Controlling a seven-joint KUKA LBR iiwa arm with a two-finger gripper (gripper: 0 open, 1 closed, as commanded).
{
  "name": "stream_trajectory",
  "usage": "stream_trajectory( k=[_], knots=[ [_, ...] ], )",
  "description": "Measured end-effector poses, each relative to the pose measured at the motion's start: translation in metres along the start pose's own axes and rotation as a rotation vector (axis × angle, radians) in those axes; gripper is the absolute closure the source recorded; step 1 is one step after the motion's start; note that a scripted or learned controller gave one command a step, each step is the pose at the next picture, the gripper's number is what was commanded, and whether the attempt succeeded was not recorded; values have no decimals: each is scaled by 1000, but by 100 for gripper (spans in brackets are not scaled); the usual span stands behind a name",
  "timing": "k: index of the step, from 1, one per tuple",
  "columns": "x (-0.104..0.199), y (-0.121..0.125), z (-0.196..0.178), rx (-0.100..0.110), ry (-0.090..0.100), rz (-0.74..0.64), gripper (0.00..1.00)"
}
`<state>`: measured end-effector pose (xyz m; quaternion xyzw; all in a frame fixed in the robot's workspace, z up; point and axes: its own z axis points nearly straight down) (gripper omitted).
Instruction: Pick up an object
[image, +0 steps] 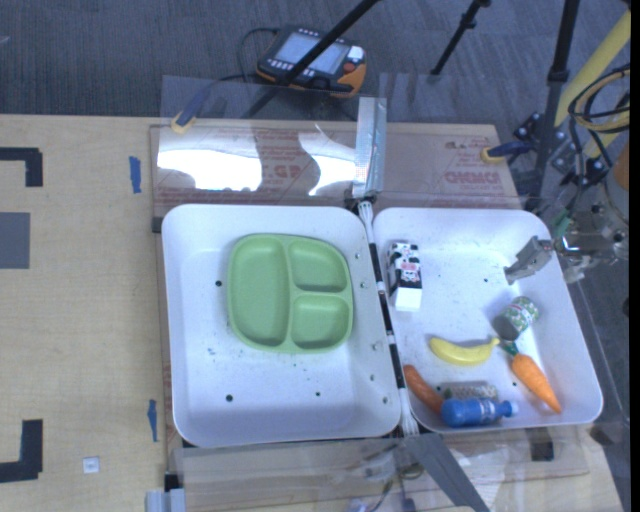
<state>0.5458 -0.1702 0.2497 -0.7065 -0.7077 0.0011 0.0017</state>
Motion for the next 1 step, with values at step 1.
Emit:
stream_trajectory(
  k=[1],
  knots=[
    [20,-39,126,0,1,-149,0]
  ],
)
